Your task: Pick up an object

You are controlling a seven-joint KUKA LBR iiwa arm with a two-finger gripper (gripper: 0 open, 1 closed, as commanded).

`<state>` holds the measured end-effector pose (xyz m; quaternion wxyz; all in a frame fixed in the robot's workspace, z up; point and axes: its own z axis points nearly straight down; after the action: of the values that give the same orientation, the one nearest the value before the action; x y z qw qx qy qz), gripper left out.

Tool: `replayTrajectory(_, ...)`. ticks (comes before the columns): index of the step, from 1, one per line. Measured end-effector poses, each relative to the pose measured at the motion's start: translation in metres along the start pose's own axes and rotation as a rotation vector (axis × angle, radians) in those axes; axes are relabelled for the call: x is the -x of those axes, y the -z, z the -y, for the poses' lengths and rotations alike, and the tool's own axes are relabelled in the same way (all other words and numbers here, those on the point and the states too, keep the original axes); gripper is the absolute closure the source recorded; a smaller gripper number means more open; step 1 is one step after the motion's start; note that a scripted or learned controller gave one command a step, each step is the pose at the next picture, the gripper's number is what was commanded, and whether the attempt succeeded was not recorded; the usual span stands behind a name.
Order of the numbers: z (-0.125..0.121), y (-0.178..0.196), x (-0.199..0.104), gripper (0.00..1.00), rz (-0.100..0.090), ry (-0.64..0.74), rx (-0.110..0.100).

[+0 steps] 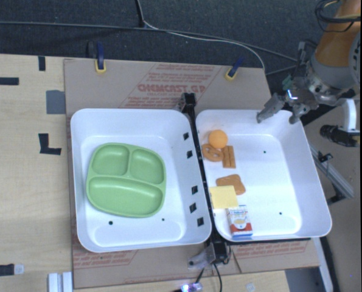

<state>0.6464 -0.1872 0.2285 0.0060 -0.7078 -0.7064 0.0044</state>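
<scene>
On the tabletop [22, 181], a wooden surface marked with black tape, a cardboard sheet [168, 87] with red print lies clamped at its far edge, and on it my two white bins sit side by side. The left bin [83, 126] carries a green divided plate [127, 180] with three compartments. The right bin [284, 181] holds the small things, all bunched along its left wall.

Largest of them is a yellow square block [223, 196], lying flat. Just below it is a small carton [240, 221], white with red and blue print, its long axis running toward the near rim. Touching the block's upper right corner is a brown toast-shaped piece [232, 183], lying across the bin. Farther up, a thin brown stick [229, 157] runs lengthwise toward the far rim, beside a tan ring [213, 154], and an orange ball [217, 139] rests against that ring's upper edge.

My fingers [280, 110] hang spread apart over the far right corner of the right bin, pinching nothing, well apart from all the pieces. Dark carpet with a cable lies beyond the tabletop.
</scene>
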Motion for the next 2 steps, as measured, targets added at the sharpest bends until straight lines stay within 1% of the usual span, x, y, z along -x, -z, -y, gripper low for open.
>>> replayTrajectory(1, -0.003, 0.009, 0.000, 0.00, 0.003, 0.003, 0.013)
replayTrajectory(2, -0.007, -0.035, 0.000, 0.00, 0.003, 0.004, 0.009)
